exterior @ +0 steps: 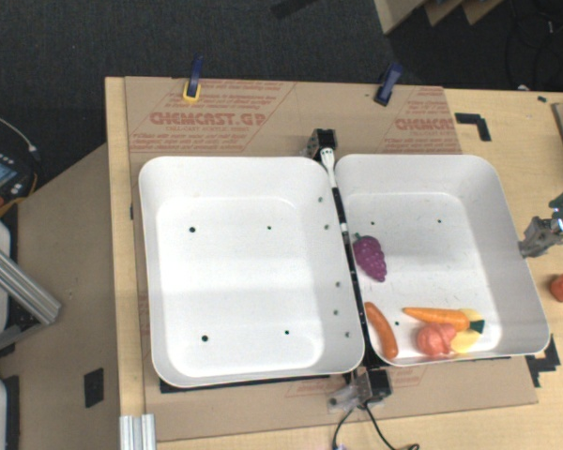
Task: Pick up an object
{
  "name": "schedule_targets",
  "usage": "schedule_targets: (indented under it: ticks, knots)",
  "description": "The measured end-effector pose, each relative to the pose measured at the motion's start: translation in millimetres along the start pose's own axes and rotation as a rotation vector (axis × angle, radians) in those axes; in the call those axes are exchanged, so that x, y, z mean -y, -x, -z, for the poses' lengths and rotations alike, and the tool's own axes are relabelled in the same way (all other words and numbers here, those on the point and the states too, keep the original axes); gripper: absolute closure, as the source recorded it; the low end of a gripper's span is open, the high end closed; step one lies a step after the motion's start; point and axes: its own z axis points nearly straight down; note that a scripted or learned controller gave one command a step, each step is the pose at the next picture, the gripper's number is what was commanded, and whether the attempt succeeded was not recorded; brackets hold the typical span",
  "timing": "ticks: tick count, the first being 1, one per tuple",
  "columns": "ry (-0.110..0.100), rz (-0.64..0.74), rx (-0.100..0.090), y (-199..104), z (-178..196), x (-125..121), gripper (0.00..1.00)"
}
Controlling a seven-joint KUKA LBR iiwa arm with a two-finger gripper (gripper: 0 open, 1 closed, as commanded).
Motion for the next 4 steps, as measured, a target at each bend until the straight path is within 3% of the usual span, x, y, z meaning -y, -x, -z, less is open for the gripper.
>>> schedule_targets:
  ticks: [1,2,3,4]
  knots:
    - [0.001,0.0,0.0,-12.2,-15.8,13.4,1.0]
    - [0.0,0.0,0.001,0.5,-35.2,13.2,1.0]
    - [0.003,0.001,0.001,0.2,-33.9,12.8,0.0]
    - [0.016,0.009,0.007,-28.2,37.5,-83.8,0.0]
